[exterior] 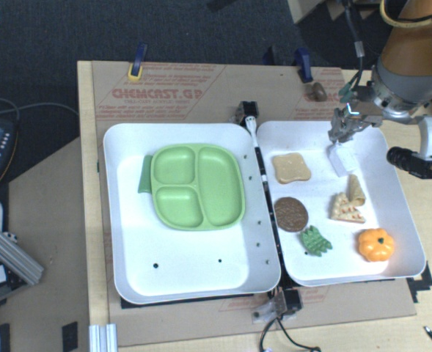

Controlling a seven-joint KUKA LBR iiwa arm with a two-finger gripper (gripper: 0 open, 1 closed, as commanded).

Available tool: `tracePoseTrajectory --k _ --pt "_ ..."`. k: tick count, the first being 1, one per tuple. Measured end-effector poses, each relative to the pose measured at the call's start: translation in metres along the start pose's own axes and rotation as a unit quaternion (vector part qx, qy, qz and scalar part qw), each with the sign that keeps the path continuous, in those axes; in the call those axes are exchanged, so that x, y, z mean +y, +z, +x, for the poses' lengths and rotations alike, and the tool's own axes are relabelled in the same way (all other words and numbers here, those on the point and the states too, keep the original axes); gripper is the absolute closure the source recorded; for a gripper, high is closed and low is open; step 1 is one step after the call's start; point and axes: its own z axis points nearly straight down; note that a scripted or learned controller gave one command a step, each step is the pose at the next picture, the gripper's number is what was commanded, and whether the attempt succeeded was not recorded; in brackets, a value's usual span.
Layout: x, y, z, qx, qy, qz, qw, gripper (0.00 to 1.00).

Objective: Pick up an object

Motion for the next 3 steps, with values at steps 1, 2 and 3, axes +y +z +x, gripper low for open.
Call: tracePoseTrajectory --k 1,2,3 --pt "-0.015 0.000 0.046 0.000 0.001 0.001 1.0000 1.00" --pt "-0.049 -0.001 0.083 0.000 0.001 0.001 1.0000 1.00" --pt "-0.073 0.017 0.129 0.000 0.001 0.002 1.0000 1.00"
